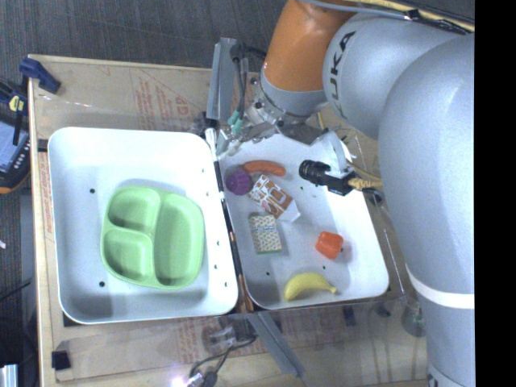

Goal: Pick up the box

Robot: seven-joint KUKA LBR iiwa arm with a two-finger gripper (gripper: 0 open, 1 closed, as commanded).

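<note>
A small box (271,197) with a red, brown and white pattern lies tilted near the middle of the right bin (364,240). My gripper (232,136) hangs over that bin's far left corner, close to the wall between the two bins. It is above and to the left of the box, apart from it, with a purple item and an orange sausage in between. Nothing shows in its grasp.
Around the box lie a purple round item (238,182), an orange sausage (264,168), a flat patterned packet (264,234), an orange-red pepper (329,244) and a banana (309,286). A green divided plate (153,236) sits in the left bin (72,160).
</note>
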